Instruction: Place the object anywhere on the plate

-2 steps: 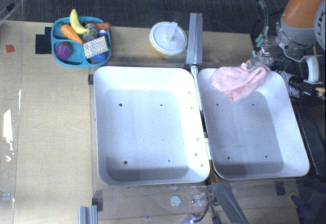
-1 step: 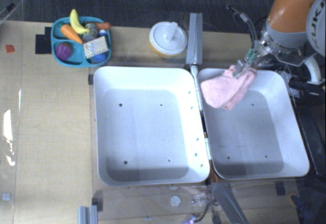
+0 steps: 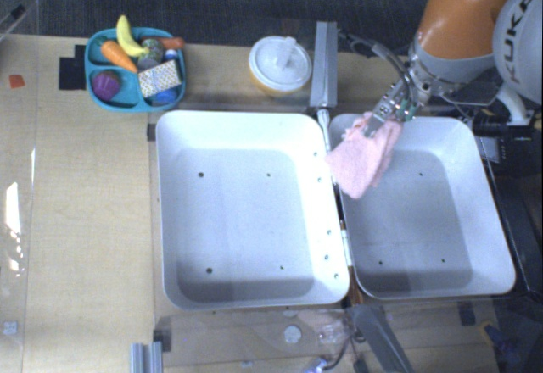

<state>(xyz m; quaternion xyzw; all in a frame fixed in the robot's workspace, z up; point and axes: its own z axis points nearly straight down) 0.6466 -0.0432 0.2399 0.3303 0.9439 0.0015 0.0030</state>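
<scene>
Dangling from the pinching gripper (image 3: 374, 126) over the right bin's (image 3: 475, 278) far left corner, the pink cloth (image 3: 363, 161) might slip off before reaching the plate (image 3: 134, 68).

A pink cloth (image 3: 363, 159), soft and crumpled, hangs pinched at its top corner between the gripper (image 3: 374, 127) fingers, draping over the right bin's (image 3: 441, 219) upper-left corner.

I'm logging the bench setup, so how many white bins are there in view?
2. The left bin sits in the middle of the bench; the right bin lies beside it, under the gripper, which holds a pink cloth. Nothing suggests a hidden third.
</scene>
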